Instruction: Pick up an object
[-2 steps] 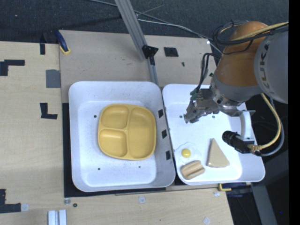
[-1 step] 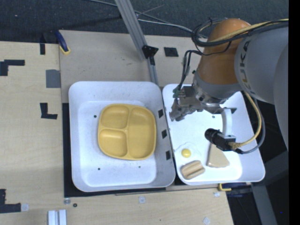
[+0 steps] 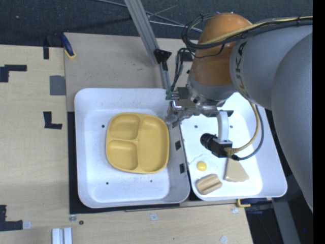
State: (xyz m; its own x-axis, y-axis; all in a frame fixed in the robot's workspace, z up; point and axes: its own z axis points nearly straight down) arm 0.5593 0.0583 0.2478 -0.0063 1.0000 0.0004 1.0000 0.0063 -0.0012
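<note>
Arm (image 3: 223, 50) bends down from the right, gripper (image 3: 173, 112) over the bins' shared wall, its opening impossible to tell; left bin (image 3: 91, 136) beside it holds a yellow plate (image 3: 137, 142); right bin (image 3: 266, 179), a tan roll (image 3: 208, 183), wedge (image 3: 236, 173), yellow disc (image 3: 202, 165).

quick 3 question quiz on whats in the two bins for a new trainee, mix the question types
1. Multiple choice: which bin holds the yellow divided plate? A, the one at the view's left; B, the one at the view's right; C, neither.
2. True or false: the tan wedge lies on the plate.
3. Count: how many loose items lie in the right-hand bin?

Key
1. A, the left-hand bin.
2. False; the wedge lies on the floor of the right-hand bin.
3. Three: the small yellow disc, the tan roll and the tan wedge.
</note>
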